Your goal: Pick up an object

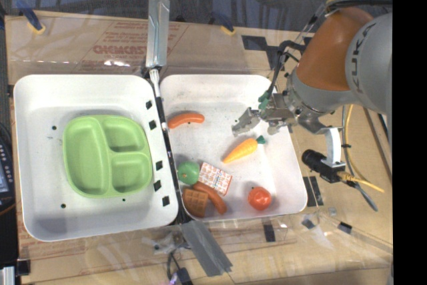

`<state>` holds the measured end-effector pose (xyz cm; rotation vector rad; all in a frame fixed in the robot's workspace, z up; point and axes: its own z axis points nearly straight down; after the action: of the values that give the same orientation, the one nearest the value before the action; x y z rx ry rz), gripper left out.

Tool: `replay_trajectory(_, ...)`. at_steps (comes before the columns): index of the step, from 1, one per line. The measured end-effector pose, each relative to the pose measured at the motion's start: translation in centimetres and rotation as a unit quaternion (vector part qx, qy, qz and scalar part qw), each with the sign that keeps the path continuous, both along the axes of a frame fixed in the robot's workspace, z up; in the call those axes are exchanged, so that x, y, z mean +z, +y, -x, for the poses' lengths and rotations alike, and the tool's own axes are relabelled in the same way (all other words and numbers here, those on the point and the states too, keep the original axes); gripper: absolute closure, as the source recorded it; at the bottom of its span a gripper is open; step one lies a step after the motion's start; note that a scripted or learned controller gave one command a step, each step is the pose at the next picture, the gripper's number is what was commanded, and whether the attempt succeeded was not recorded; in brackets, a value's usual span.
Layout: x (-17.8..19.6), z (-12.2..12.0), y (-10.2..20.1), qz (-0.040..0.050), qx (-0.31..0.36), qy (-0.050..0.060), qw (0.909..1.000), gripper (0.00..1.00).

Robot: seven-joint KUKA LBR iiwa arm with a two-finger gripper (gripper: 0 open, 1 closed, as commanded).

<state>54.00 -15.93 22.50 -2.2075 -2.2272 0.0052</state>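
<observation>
The right bin (pixel 220 87) holds several toy foods. An orange carrot (pixel 240 150) with a green tip lies near the middle right. My gripper (pixel 259 121) hovers just above the carrot's green end, open, with nothing between its fingers. An orange sausage (pixel 185 119) lies at the bin's left. A red tomato (pixel 259 197) sits near the front wall.
At the right bin's front left lie a green fruit (pixel 189 172), a small red-and-white packet (pixel 215 178), a brown waffle (pixel 195 201) and a reddish sausage (pixel 213 197). The left bin (pixel 40 97) holds a green divided plate (pixel 107 155).
</observation>
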Motion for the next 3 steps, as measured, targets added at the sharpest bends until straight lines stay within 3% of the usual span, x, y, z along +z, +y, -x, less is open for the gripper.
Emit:
replay_trajectory(1, -12.8, -0.3, -5.0, -0.0003, 0.117, -0.007, 0.9931, 0.0)
replay_trajectory(2, -11.7, -0.4, -4.8, -0.0008, 0.12, -0.007, 0.9927, 1.0)
replay_trajectory(3, -5.3, -6.4, -0.1, 0.0003, 0.099, -0.003, 0.9951, 1.0)
